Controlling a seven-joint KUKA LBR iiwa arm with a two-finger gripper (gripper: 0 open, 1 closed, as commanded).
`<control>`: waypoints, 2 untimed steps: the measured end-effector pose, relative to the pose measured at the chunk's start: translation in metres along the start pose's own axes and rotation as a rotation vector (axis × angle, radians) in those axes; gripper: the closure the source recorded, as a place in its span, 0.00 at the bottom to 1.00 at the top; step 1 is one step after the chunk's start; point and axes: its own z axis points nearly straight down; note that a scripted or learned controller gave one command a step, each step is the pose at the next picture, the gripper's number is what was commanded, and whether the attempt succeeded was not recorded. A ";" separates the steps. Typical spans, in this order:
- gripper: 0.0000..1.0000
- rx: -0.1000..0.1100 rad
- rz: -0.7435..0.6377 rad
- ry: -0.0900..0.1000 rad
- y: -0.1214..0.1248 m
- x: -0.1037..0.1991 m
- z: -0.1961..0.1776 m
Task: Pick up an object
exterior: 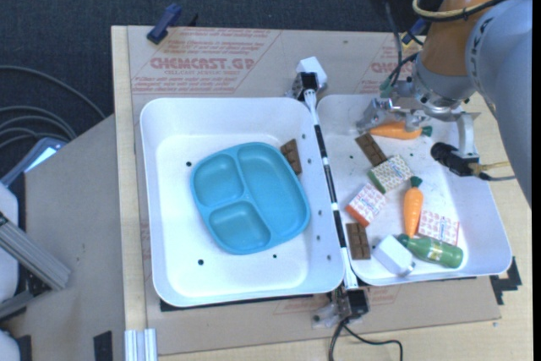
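Note:
My gripper (pixel 389 114) hangs low over the far end of the right bin (pixel 499 232), at the end of the grey arm that comes in from the right. Directly under it, an orange carrot (pixel 396 132) with a green tip lies crosswise, touching or nearly touching the gripper. Just in front of that carrot lies a brown chocolate bar (pixel 369 148). Nearer to me are a small patterned box (pixel 390 173), a red-and-white packet (pixel 366 203) and a second carrot (pixel 412 210).
The right bin's near end holds a green bottle (pixel 433 249), a white block (pixel 393 254), another red-and-white packet (pixel 439 226) and a brown bar (pixel 358 239). The left bin (pixel 161 139) holds a blue divided plate (pixel 248 196) and a brown bar (pixel 292 156).

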 end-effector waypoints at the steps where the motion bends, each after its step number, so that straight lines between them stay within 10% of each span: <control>1: 0.00 0.013 0.001 0.002 -0.015 0.028 0.015; 2: 1.00 0.012 0.001 0.002 -0.014 0.028 0.004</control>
